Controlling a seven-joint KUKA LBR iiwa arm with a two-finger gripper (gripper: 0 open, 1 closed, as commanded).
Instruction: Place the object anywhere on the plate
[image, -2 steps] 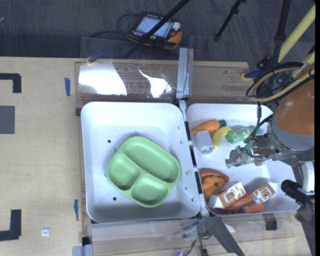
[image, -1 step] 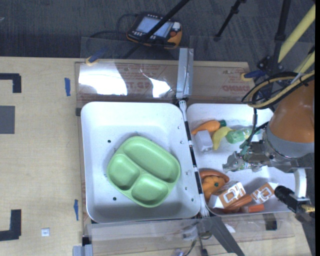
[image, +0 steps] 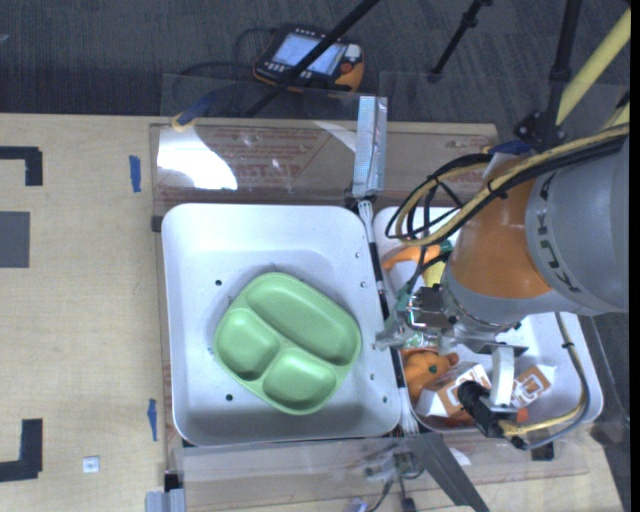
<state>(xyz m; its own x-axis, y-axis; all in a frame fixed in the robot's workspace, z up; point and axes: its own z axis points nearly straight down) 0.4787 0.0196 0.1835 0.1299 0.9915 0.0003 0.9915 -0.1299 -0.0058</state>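
Three smooth compartments, green plate (image: 288, 341)

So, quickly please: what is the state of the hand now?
Hand: cannot be told; it is low in the right shallow white bin, above orange objects.

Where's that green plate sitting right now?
The green plate lies in the middle of the left white bin, left of the arm's gripper, which is over the right bin.
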